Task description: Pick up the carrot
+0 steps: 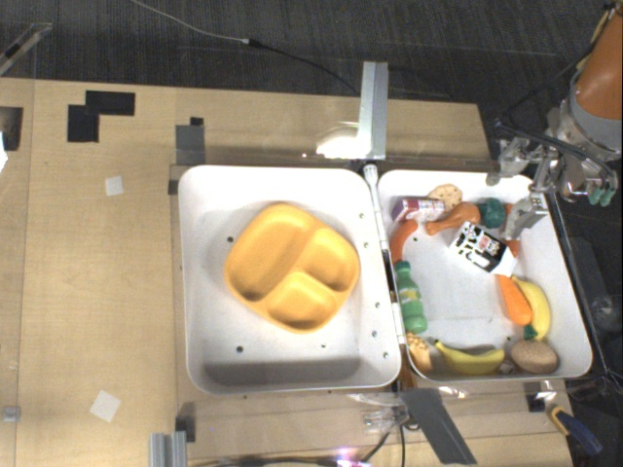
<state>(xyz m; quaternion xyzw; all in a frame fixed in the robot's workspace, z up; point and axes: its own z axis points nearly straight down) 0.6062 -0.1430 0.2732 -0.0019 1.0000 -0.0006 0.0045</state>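
The carrot (513,298) is a short orange tapered piece lying near the right wall of the right bin (458,305), pressed against a yellow banana (536,305). My gripper (514,191) hangs over the back right corner of that bin, well behind the carrot and apart from it. Its fingers (527,213) stand open with nothing between them. The orange wrist band (599,76) shows at the upper right.
A second orange item with a green end (459,218) lies at the back, beside a black-and-white block (480,245). A green item (409,298), another banana (469,358) and a brown potato (533,355) line the bin's left and front. A yellow divided plate (292,264) sits in the left bin (209,358).
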